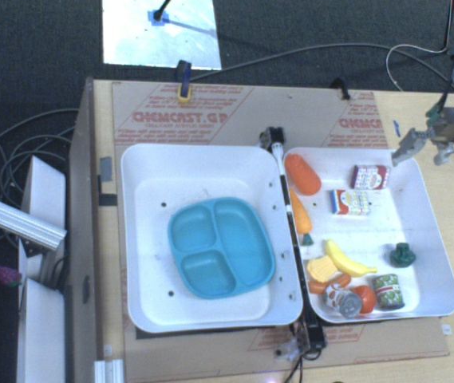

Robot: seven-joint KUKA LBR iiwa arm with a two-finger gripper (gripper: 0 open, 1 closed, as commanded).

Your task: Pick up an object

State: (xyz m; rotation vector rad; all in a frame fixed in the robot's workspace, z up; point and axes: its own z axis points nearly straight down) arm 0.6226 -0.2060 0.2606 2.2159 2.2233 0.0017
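Claw [422, 144] sits at the right bin's [438, 238] far-right rim, fingers spread, holding nothing. Nearest target: red-and-white carton [370, 176], just left and slightly nearer, long axis roughly left-right. Second carton [349, 202] lies beyond it, further left.

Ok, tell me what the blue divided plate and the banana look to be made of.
Blue divided plate: probably moulded plastic, one even turquoise with soft rounded compartment ridges and a faint sheen. Banana: likely toy plastic, flat uniform yellow with no spots or stem detail, though too small to be sure.
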